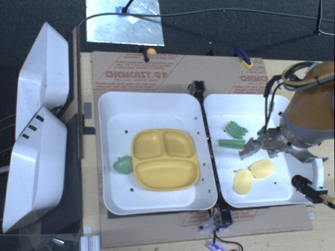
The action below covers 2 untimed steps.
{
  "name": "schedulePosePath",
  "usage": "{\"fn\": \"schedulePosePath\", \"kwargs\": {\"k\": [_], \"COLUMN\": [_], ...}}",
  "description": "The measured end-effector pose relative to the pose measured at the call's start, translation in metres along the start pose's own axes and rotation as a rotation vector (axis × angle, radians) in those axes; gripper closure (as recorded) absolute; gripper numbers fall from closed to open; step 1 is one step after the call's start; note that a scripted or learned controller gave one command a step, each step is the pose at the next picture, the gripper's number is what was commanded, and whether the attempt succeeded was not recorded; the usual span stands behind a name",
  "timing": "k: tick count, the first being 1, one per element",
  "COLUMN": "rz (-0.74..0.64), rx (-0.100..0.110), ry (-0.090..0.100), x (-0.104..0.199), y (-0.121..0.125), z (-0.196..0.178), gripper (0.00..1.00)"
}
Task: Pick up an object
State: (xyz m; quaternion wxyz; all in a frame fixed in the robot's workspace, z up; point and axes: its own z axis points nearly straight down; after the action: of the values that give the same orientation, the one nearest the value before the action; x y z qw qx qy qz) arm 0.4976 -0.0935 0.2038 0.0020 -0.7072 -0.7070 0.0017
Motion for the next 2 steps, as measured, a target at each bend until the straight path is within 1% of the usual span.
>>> {"fn": "schedulePosePath", "kwargs": {"k": [1,2], "rz": [-0.001,-0.001], "rx": [-0.006,-0.002], "ry": [0.0,0.0], "x": [0.0,-0.001], "y": [0.001,0.011], "z": [-0.003,0.047], "gripper": [0.0,0.0]}}
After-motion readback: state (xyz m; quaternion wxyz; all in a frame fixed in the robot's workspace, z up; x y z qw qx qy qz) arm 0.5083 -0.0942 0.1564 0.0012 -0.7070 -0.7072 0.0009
